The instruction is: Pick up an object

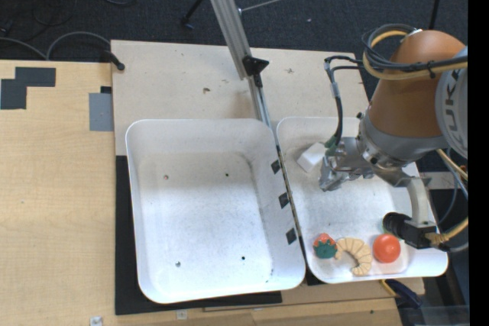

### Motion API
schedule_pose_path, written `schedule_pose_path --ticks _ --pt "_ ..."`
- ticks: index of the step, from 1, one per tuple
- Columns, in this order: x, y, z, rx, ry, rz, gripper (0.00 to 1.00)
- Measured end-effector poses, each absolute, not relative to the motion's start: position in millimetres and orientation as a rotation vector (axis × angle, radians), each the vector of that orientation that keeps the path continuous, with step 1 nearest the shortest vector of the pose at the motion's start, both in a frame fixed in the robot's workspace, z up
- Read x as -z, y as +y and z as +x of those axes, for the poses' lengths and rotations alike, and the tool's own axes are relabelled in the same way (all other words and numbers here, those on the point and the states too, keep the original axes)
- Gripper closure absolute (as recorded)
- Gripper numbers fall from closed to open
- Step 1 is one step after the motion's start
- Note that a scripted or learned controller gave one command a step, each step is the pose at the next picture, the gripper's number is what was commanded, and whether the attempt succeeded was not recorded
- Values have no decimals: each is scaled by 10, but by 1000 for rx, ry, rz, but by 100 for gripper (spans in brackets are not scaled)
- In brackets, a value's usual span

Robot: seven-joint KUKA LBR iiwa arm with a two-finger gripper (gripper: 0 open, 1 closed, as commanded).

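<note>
My gripper (330, 178) hangs low inside the right bin (344, 219), near its upper middle, below the grey wrist and orange band. Just to its upper left lies a small white block (310, 157), close to the fingertips but not seen between them. Along the bin's front edge sit a small red and green toy (325, 246), a tan croissant-shaped piece (356, 253) and a red-orange ball (387, 248), all well apart from the gripper.
The left bin (200, 210) lies beside the right one, with a divider carrying black clips (281, 198) between them. A slanted aluminium bar (228, 19) rises from behind the bins. Black cables and a black fitting (405, 229) sit at the right bin's right side.
</note>
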State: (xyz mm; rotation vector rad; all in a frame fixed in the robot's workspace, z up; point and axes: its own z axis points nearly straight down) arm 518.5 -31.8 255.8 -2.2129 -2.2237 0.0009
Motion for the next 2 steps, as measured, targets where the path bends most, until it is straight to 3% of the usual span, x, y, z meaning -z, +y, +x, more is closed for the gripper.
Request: schedule_pose_path --ticks 2 --pt "-2437 769 5212 -3 -2224 -2214 100"
